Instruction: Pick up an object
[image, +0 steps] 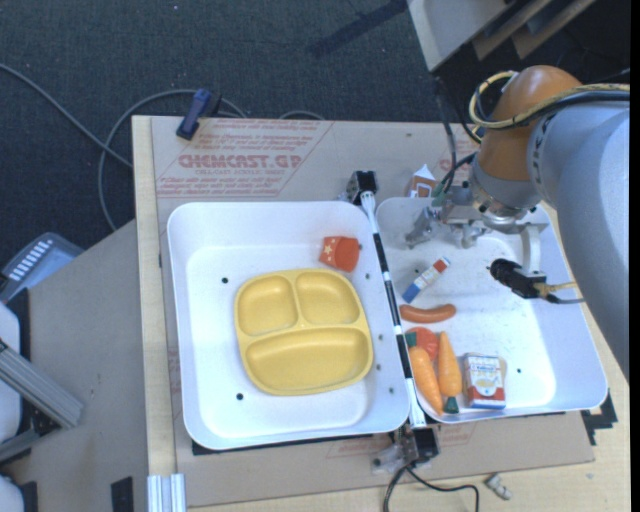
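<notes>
Camera view from above the desk (250, 160): the grey arm (590, 180) with its orange band reaches in from the right, its jaws (447, 226) low over the far end of the right bin (560, 390); whether they are open or closed cannot be told. A small white tube with red and blue ends (426, 278) lies just below the jaws, apart from them. Nearer the camera lie a sausage (428, 313), two carrots (437, 372) and a small carton (485, 381). In the left bin (200, 330) a yellow divided plate (302, 331) sits centrally, with an orange-red block (341, 252) just beyond it.
</notes>
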